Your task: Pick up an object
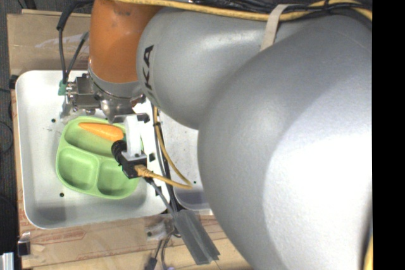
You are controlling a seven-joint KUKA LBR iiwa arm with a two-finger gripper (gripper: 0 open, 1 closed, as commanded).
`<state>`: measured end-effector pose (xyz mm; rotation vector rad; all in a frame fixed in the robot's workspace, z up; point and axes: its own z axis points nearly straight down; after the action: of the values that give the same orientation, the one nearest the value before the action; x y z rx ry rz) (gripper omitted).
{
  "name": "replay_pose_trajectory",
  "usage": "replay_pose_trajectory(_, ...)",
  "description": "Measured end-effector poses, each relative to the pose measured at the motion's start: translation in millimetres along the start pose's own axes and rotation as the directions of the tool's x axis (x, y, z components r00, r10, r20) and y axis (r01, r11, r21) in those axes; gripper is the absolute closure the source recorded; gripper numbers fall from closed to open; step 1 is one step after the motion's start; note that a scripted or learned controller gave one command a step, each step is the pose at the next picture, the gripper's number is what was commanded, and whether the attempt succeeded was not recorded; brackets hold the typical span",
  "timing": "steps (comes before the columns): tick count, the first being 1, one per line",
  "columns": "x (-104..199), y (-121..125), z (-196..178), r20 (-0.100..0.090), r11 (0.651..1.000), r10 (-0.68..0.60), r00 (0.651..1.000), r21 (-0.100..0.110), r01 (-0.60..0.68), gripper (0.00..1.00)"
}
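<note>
One glossy green plastic divided tray (95, 164) holds one smooth orange carrot (101, 130); gripper (107, 107) above, grip state unclear.

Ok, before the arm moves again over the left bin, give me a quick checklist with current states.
1. Target in view: orange carrot-like piece lies in the green divided tray: ok.
2. Tray sits inside the left white bin: ok.
3. Gripper is low over the tray's upper edge: ok.
4. Something held between the fingers: cannot tell.
5. Yellow cable hangs over the tray's right edge, possible snag: not ok.
</note>
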<state>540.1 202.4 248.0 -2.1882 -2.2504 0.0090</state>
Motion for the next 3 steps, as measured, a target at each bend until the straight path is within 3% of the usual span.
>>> replay_pose_trajectory(1, 1, 0, -9, 0.001, 1.000, -0.009, 1.000, 0.001, 0.009, 1.00)
replay_pose_trajectory(2, 1, 0, -9, 0.001, 1.000, -0.010, 1.000, 0.002, 0.010, 0.00)
replay_pose_trajectory(3, -67, -63, 154, -0.003, 0.987, -0.161, 0.987, -0.010, 0.161, 0.00)
